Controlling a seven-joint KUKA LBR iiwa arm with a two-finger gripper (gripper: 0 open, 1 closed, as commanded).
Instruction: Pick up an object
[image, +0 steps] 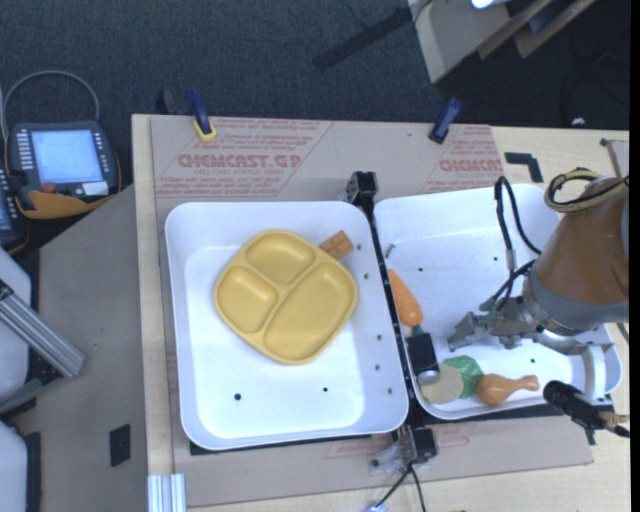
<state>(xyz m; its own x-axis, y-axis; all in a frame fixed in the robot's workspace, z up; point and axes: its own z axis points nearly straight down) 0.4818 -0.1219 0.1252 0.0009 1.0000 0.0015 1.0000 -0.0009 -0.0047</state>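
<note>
The right bin (440, 225) holds an orange carrot (404, 297) by its left wall. Below the carrot lie a black object (422, 352), a beige round piece (443, 385), a green item (466, 367) and a tan drumstick (506, 384), all along the near edge. My gripper (490, 328) hangs low in this bin, just above and slightly right of the green item, with nothing seen in it. The left bin (185, 300) holds a yellow divided plate (287, 296), and a small brown block (337, 244) peeks out at the plate's far right corner.
The grey arm with its orange band (590, 255) covers the right bin's right side, and black cables (510, 225) loop over it. Blue clamps (203, 118) (445, 118) grip the bench's far edge. A teach pendant (62, 165) sits off the bench at left.
</note>
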